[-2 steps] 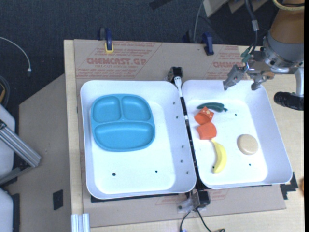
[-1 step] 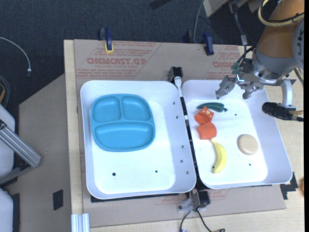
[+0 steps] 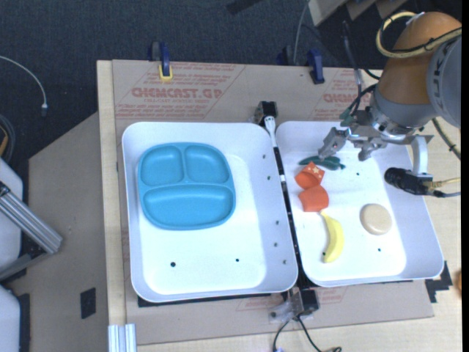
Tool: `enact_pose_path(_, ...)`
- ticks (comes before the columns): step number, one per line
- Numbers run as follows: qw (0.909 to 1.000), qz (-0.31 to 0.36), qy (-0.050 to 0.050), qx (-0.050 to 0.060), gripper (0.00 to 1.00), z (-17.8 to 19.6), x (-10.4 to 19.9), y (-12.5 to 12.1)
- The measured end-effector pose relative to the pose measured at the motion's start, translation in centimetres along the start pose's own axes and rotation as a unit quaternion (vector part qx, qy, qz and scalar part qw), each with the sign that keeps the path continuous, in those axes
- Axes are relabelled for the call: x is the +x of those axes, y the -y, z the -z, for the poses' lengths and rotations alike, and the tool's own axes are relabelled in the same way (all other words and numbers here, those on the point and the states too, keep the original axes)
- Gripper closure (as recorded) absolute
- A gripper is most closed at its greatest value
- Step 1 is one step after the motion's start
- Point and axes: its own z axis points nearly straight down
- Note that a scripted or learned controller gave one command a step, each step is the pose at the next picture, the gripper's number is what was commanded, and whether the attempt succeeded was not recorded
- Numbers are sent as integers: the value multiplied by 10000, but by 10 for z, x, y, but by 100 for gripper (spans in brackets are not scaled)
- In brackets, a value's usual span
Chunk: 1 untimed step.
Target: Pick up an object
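A: Nearest: banana [image 3: 333, 240], right bin [image 3: 410, 266], six o'clock of the red pieces [image 3: 312, 189].
B: Gripper [image 3: 350, 142] at twelve, fingers spread, empty. Banana likely light, smooth; take mid-curve.

Blue divided plate [image 3: 187, 185] in left bin [image 3: 205, 270]

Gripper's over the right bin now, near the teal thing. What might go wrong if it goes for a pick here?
The teal object is thin and lies flat, so the gripper may slip over it. The two red pieces touch each other just below it; a descent off target could nudge them or catch both. The bin divider is close on that side.
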Motion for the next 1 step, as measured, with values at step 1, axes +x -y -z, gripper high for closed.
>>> enact_pose_path(1,10000,4,0,-8,0,-46,6,-6)
